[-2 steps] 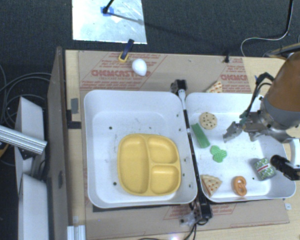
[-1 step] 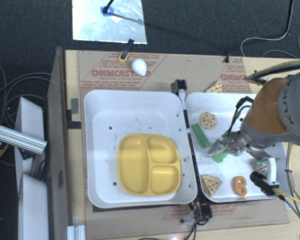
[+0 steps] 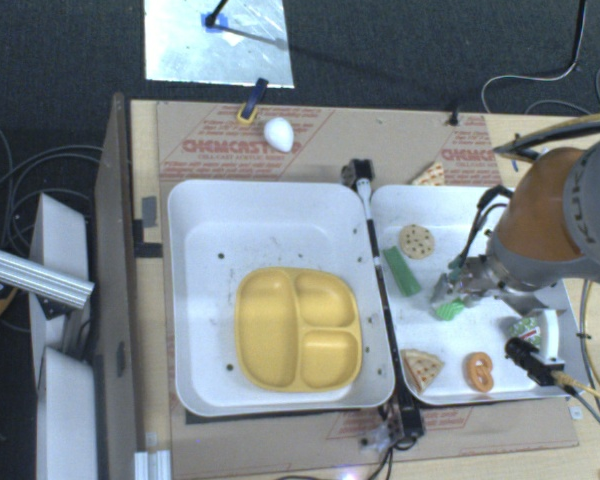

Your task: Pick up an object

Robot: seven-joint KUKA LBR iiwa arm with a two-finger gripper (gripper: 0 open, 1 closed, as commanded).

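Gripper (image 3: 452,290): low in right bin, over a small green piece; jaw state can't tell, blurred.
Small green piece (image 3: 448,310): just under/at fingertips, mid right bin; contact unclear.
Green stick (image 3: 401,270): left of gripper, by bin divider.
Round cracker (image 3: 415,239): upper part of right bin.
Pizza wedge (image 3: 422,368): front-left corner of right bin.
Pretzel (image 3: 478,371): front of right bin.
Right bin (image 3: 450,200): holds the above.
Left bin (image 3: 205,223): holds yellow divided plate (image 3: 298,326).

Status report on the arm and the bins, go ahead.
Pincer down in right bin, over small green piece; grip unconfirmed. Cookie, long green piece, pizza slice, pretzel nearby. Yellow tray in left bin.
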